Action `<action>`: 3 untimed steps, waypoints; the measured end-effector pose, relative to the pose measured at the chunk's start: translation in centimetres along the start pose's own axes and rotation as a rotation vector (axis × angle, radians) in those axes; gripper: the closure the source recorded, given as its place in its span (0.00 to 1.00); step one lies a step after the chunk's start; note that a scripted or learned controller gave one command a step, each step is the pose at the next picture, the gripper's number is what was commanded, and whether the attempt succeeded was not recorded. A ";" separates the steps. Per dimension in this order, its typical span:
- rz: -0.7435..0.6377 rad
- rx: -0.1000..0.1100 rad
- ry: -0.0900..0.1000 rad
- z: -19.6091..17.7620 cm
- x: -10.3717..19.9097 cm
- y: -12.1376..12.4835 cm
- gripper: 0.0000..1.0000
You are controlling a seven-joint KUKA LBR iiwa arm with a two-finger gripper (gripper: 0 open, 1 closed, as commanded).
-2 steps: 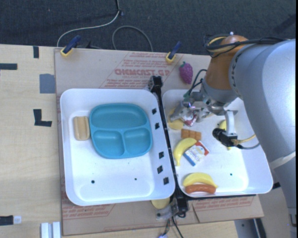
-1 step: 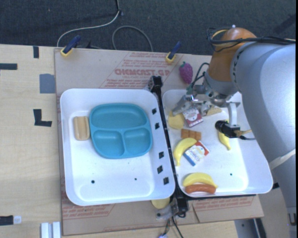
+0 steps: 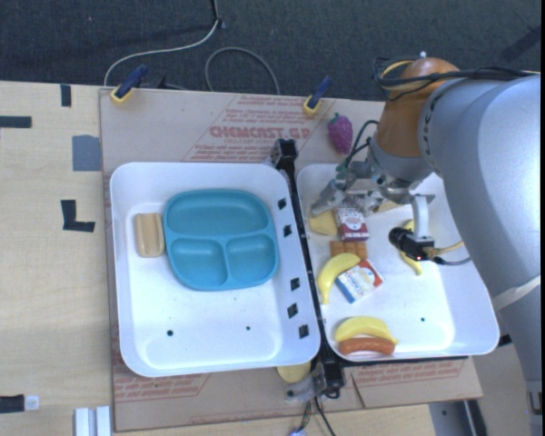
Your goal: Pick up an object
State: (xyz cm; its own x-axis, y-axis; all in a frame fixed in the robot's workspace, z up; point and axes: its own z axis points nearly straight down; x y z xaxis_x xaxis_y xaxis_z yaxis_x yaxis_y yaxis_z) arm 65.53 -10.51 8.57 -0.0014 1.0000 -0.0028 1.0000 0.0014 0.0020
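Note:
My gripper [image 3: 350,193] hangs low over the far left part of the right bin [image 3: 454,321], under the grey arm with its orange band. Just in front of it lies a red and white packet [image 3: 351,227], and a pale yellow piece [image 3: 321,223] sits to the packet's left. Closer to the front are a banana [image 3: 335,272], a small blue and white box [image 3: 358,282] and a yellow and red hot dog [image 3: 365,337]. The wrist hides whatever lies directly beneath it.
The left bin [image 3: 132,316] holds a blue divided plate [image 3: 222,239] and a tan slice [image 3: 148,234] beside it. Purple grapes [image 3: 340,133] lie on the board behind the right bin. A black and yellow cable fitting [image 3: 409,243] hangs by the arm.

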 end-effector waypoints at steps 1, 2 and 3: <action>0.000 -0.001 0.000 0.0 0.6 -0.8 0.00; 0.000 0.000 0.002 0.0 0.0 -0.5 0.00; 0.000 0.000 0.000 0.0 0.9 -0.5 0.00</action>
State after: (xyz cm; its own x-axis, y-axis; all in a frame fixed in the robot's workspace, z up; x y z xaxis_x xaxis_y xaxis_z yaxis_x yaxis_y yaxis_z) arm 65.07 -9.56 8.56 -0.0015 1.0000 -0.0027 1.0000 0.0016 0.0021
